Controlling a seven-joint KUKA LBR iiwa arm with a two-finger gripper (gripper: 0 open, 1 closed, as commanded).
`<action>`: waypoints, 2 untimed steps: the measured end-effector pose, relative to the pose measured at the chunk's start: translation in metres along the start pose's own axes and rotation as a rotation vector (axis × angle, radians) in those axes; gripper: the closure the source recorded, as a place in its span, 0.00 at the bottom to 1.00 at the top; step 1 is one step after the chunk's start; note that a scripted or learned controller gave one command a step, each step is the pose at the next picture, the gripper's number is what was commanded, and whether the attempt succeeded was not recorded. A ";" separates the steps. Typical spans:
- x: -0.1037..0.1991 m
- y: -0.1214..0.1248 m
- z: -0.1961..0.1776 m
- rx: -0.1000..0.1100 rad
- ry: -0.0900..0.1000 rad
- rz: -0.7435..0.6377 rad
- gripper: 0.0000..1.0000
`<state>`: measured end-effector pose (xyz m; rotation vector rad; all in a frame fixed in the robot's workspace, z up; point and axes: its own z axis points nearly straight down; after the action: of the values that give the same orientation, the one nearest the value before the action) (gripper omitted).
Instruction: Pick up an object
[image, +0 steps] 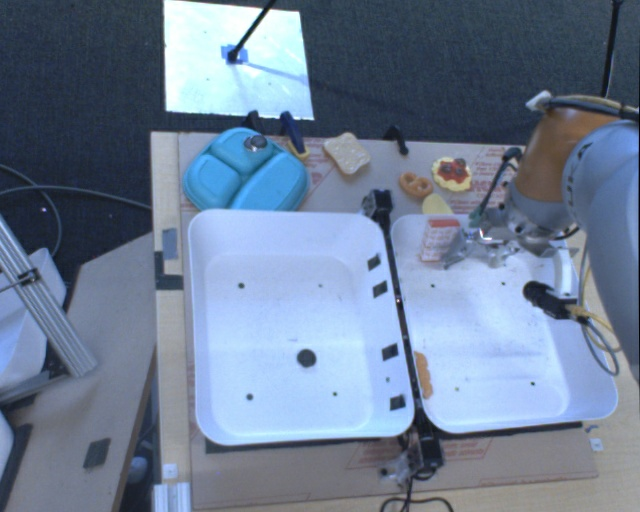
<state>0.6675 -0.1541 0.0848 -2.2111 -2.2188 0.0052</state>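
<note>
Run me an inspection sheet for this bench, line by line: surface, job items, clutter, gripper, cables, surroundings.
Surface: two white bins, left bin and right bin, side by side.
Job's things: small box in right bin's far corner; orange piece near the divider; dark disc in left bin.
Clutter: blue tray, toast, pretzel, pizza toy behind bins.
Gripper: gripper beside the box.
Cables: cable over right rim.
Surroundings: dark carpet.

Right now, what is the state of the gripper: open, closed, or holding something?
Gripper: cannot be told; it sits low at the back of the right bin, beside a red-and-white packet.
</note>
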 end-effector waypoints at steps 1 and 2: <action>0.029 0.002 -0.024 -0.013 -0.005 -0.003 0.00; 0.036 -0.081 -0.001 -0.016 -0.006 0.002 0.00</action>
<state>0.5865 -0.1187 0.0862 -2.2248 -2.2273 -0.0059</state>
